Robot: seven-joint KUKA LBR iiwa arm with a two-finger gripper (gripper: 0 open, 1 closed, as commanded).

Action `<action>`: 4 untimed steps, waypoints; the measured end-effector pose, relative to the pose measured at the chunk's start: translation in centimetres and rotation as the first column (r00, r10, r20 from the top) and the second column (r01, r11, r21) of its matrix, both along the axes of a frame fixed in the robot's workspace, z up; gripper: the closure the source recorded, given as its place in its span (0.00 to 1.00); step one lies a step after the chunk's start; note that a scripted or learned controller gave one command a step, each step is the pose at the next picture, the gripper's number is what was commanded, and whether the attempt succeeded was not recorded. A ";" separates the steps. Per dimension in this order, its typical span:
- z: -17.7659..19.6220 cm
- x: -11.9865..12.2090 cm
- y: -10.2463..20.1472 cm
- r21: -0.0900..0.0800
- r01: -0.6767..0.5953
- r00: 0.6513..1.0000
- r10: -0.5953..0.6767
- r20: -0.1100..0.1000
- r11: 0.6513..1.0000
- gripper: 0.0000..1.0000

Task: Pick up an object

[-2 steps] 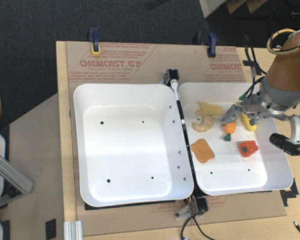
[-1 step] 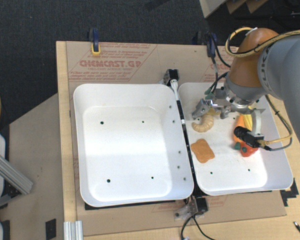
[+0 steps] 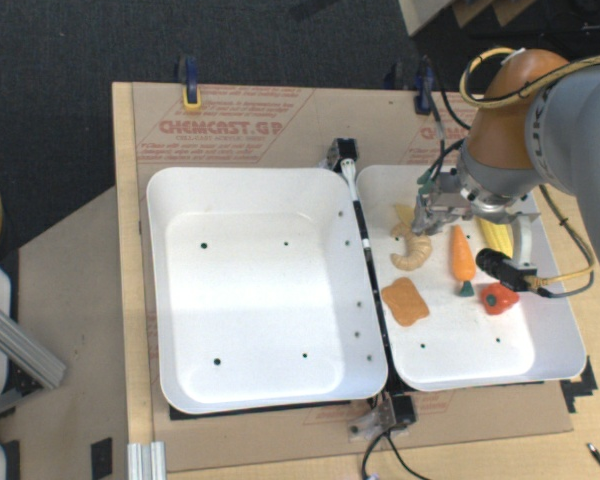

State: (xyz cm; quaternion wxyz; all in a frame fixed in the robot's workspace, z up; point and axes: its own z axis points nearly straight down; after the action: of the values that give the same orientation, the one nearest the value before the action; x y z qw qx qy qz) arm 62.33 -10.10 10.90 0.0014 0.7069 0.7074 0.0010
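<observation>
Overhead view of the bench. The arm (image 3: 540,118) reaches in from the right, its gripper (image 3: 432,213) lowered into the right bin (image 3: 460,368); whether the claw is apart or together cannot be told. Just below it lies a curved tan piece (image 3: 412,255). Nearby rest a carrot (image 3: 462,256), a corn cob (image 3: 497,236), a red pepper (image 3: 499,299) and an orange-brown slice (image 3: 405,301). The left bin (image 3: 180,218) adjoins.

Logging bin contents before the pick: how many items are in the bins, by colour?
Orange: 2, carrot and flat piece
Tan: 1, curved piece
Yellow: 1, corn
Red: 1, pepper
Total: 5, all in the right bin.
</observation>
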 end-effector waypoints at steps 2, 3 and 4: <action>8.9 -1.6 7.2 0.003 -0.009 1.000 0.008 0.012 1.000 1.00; 7.5 -1.5 16.1 0.005 -0.009 1.000 0.009 -0.002 1.000 1.00; 1.7 -3.4 24.7 0.004 -0.008 1.000 0.008 -0.013 1.000 1.00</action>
State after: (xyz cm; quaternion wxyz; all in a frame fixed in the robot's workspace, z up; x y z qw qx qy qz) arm 58.93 14.59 12.60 -0.0045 0.7040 0.7101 -0.0021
